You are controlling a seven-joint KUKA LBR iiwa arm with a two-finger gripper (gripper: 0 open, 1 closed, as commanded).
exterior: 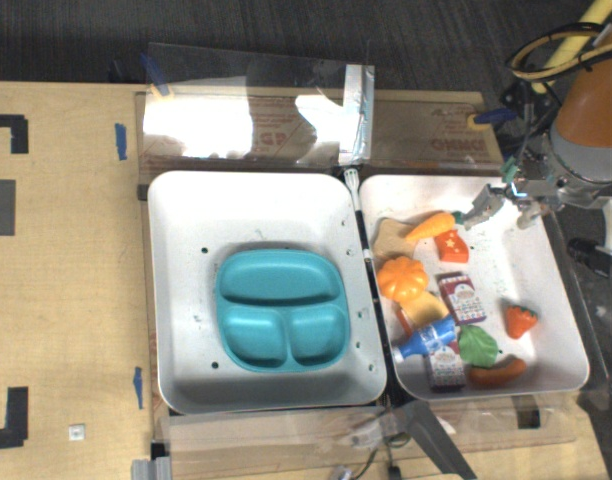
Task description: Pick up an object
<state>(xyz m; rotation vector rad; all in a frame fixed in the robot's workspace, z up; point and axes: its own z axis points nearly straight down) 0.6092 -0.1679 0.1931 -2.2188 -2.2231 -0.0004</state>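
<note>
Your pick targets lie heaped in the right bin (566, 338), a shallow white tray with rounded corners. At its middle sits a ribbed orange pumpkin (402, 278), smooth and plastic-looking. At about one o'clock from it lies a tapered orange carrot (430, 227), resting over a flat tan piece (390, 235), and just right of the carrot is a small red block (453, 247). At four o'clock from the pumpkin you see a dark red printed carton (462, 297); below that come a blue bottle (425, 341), a green leafy piece (478, 345) and a red-brown sausage shape (497, 370) near the front rim. A small red strawberry (521, 320) lies apart at three o'clock.

The gripper (506, 205) hangs at the bin's two o'clock corner with its two fingers spread apart and nothing between them; the left fingertip (478, 211) is just beside the red block, though you cannot tell whether it touches.

The left bin (186, 218) holds a glossy teal divided plate (282, 308) with three compartments.
</note>
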